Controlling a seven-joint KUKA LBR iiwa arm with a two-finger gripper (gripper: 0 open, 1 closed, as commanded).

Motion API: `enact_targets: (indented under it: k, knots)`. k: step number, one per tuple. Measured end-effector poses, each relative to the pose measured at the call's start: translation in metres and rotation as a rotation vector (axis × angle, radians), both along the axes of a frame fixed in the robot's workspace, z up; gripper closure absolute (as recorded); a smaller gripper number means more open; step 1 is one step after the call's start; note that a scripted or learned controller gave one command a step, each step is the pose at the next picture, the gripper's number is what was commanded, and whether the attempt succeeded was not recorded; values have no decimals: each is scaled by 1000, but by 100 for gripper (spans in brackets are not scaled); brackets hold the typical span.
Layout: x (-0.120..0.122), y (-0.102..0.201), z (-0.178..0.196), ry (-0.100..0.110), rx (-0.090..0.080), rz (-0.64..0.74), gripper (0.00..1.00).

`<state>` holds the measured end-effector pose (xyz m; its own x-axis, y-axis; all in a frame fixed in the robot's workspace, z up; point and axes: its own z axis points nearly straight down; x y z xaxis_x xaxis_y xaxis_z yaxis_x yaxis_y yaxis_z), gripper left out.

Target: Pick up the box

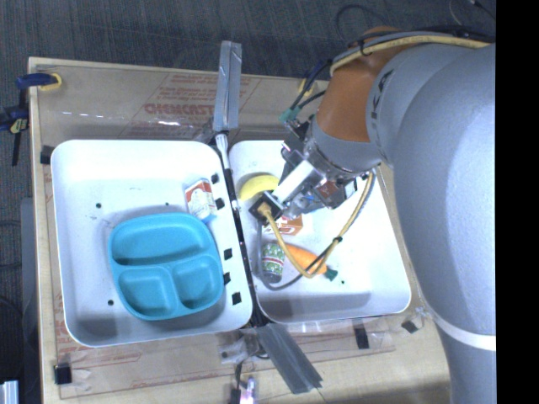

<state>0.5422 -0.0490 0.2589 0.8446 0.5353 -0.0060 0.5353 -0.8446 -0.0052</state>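
Dark carpet is seen around a bench topped with printed board (126, 108), on which 2 shallow white bins are set side by side. The left bin (76, 225) is occupied by a blue tray (164, 263) with 3 compartments and by a small red-and-white box (198, 199). This box lies just beyond the tray's upper right corner, close against the wall shared with the other bin. The right bin (379, 251) is taken up by a yellow fruit (255, 183), a green can (272, 261), a carrot (305, 261) and an orange-and-white printed item (290, 224) that is partly covered; whether that is also a box cannot be told. The gripper (313, 200) is held low over the right bin, above that covered item and well apart from the box in the left bin. How far it is open cannot be told, and nothing can be seen held in it. The box is judged to be light, thin card: stiff along its edges, easily dented on its broad faces, and probably smooth enough to slide under a weak pinch. It is best taken across its 2 narrower sides, near the middle, with moderate force. Little room is left on the wall side, so an approach from above, turned to clear the wall and the tray rim, would be called for.
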Motion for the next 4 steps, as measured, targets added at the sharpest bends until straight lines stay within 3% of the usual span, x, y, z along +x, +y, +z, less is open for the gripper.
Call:
enact_targets:
  k: [1,2,3,4]
  knots:
    - [106,29,62,-3,0,-61,100]
    - [102,32,169,-6,-2,-284,100]
    - [89,31,34,0,-4,-273,100]
    - [98,113,63,-5,-2,-213,100]
